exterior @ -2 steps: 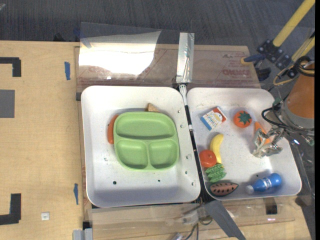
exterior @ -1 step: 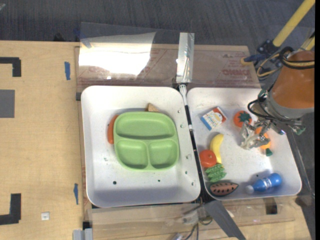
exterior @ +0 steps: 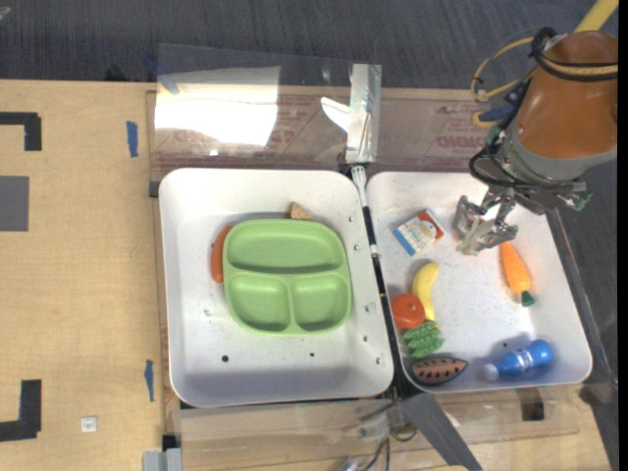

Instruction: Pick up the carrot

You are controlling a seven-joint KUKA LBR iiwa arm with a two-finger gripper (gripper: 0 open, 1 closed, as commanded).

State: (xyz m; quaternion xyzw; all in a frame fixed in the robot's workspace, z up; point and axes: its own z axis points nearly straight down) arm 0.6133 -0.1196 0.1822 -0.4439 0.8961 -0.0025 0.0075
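- The carrot (exterior: 515,271) lies in the right bin (exterior: 569,292), toward its right wall, orange body pointing far and green tip pointing near.
- The gripper (exterior: 481,232) hangs over the far part of that same bin, just left of the carrot and a little farther back. Nothing sits between its fingers; whether they are spread or pressed together I cannot tell, since the metal parts blur together.
- The arm (exterior: 569,96) with its orange band comes in from the far right corner.
- Left of the gripper lies a small white packet (exterior: 419,231) with blue and red print.
- Nearer, by the left wall of the bin, a banana (exterior: 425,285) stands above a tomato (exterior: 408,310), then a green leafy piece (exterior: 423,339), then a watermelon slice (exterior: 438,369) at the near edge.
- A blue bottle (exterior: 520,359) lies on its side in the near right part of the bin.
- The left bin (exterior: 186,263) holds a green divided plate (exterior: 287,275). An orange thing (exterior: 216,260) peeks out at its left edge and a brown bit (exterior: 298,211) at its far edge.
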